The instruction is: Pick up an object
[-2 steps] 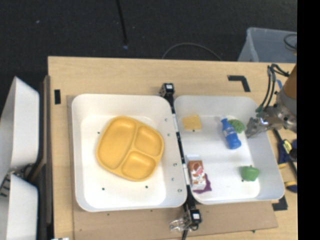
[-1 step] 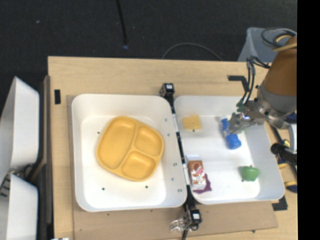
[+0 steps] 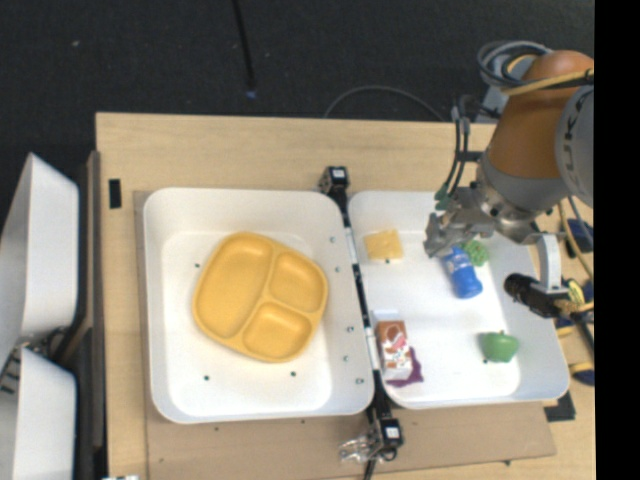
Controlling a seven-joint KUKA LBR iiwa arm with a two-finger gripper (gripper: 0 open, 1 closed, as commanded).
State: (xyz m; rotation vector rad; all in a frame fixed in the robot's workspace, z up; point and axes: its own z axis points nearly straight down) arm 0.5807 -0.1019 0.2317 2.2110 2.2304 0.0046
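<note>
Grip state cannot be told; two-finger gripper point(image 3: 452, 240) hovers over small blue plastic bottle point(image 3: 464, 275); best to descend centred, avoiding the green block point(image 3: 479, 253) beside it.

gripper point(image 3: 452, 240) over right bin point(image 3: 440, 383), by blue bottle point(image 3: 464, 276) | yellow tray point(image 3: 261, 295) in left bin point(image 3: 170, 388)

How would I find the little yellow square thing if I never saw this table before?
Look at the right-hand shallow white bin, not the left-hand white bin holding the big yellow divided plate. In its top left corner lies the small flat yellow square block. It is the one yellow thing there; its neighbours are blue, green and red.
</note>
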